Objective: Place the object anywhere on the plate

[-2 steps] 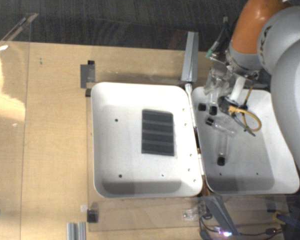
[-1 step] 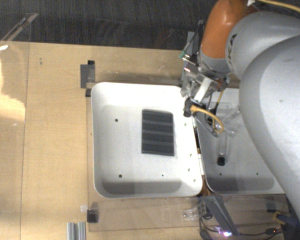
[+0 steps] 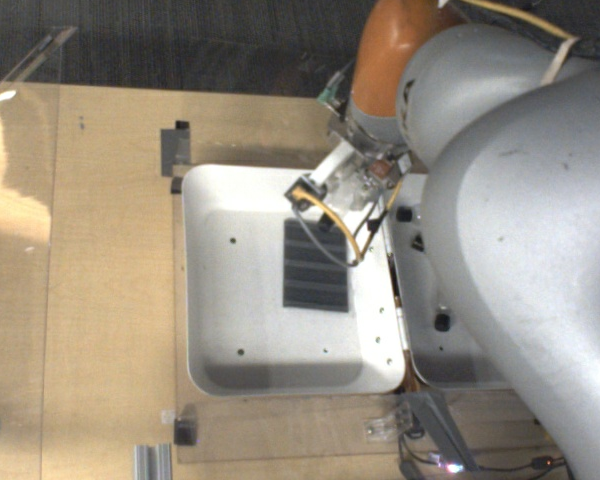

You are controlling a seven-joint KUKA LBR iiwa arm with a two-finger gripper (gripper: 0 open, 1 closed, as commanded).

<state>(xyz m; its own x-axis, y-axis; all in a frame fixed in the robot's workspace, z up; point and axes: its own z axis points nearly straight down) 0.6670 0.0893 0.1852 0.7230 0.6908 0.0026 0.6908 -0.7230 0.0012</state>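
Observation:
A dark grey ribbed rectangular plate point(image 3: 315, 265) lies flat in the middle of the left white bin point(image 3: 210, 298). My gripper point(image 3: 363, 180) hangs over the rear right corner of that bin, just beyond the plate's far right corner and above it. The grey arm and its orange band cover the wrist from above. I cannot make out any object between the gripper and the plate.
The right bin point(image 3: 420, 358) is mostly hidden under the arm; a small dark thing point(image 3: 441, 320) lies on its floor near the left wall. Black clamps point(image 3: 180, 146) point(image 3: 184, 430) sit at the left bin's outer corners on the wooden bench.

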